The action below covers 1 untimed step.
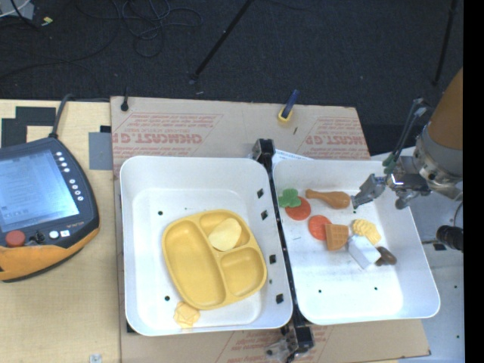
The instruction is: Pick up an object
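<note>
The drumstick, upper middle of the right bin, looks light, rigid, smooth plastic; its narrow shank suits gripping. The end effector hovers beside it, fingers apart, empty.

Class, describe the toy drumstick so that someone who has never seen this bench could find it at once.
Start at the right-hand white bin, the one without the yellow tray. Near its far edge lies a cluster of small toy foods; the drumstick is the brown piece lying crosswise at the top of it, just left of the gripper. Unlike the round red slices below it, it is long, with a thin bone end and a plump end.
</note>
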Tool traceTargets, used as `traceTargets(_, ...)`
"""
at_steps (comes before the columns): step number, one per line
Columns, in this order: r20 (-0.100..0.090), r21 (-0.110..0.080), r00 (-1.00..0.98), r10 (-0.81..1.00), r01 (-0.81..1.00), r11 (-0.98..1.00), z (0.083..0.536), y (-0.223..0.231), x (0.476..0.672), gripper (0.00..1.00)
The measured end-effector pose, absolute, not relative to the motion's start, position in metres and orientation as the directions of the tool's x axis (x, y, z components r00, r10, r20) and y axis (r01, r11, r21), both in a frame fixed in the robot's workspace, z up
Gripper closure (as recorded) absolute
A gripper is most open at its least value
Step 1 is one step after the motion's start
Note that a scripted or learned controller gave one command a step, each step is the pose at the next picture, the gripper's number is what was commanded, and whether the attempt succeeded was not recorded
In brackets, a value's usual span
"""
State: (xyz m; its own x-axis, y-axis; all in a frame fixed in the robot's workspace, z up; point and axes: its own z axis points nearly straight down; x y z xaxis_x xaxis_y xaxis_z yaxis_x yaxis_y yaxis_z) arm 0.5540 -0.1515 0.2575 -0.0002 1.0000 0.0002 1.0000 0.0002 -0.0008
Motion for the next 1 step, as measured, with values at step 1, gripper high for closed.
traceTargets(1,0.005,-0.016,-0.004,1.0,1.0,0.004,0.0862,-0.1297,0.5636,0.0)
